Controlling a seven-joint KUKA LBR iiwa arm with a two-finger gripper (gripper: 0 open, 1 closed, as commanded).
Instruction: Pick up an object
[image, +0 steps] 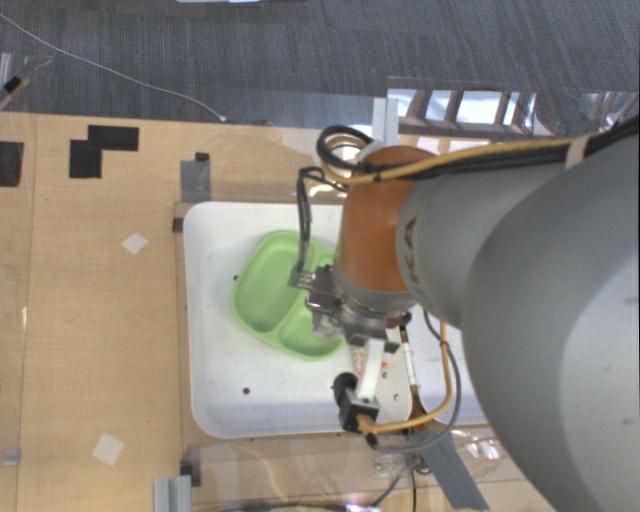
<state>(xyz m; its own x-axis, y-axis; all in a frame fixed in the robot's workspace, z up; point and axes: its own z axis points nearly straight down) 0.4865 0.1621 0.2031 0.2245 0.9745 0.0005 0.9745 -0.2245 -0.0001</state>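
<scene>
— Where do we find the dish (262, 295)?

— We see it in the bin (215, 395). It is green, split into compartments, and lies flat near the bin's middle. Its right edge runs under the gripper.

— And the gripper (328, 318)?

— We see its metal body just below the orange band (372, 240), directly over the dish's lower right edge. From this slant we cannot tell whether it touches the dish.

— Is it open or closed?

— We cannot tell. The wrist hides its tip, so we also cannot say whether it has hold of anything.

— What else do we note?

— The grey arm (530, 300) reaches in from the right. A dark speck (246, 391) sits in the bin's near part, well apart from the dish. Left of the bin we see the bench (90, 350), pale wood with black marks (100, 148) toward its far side.
</scene>
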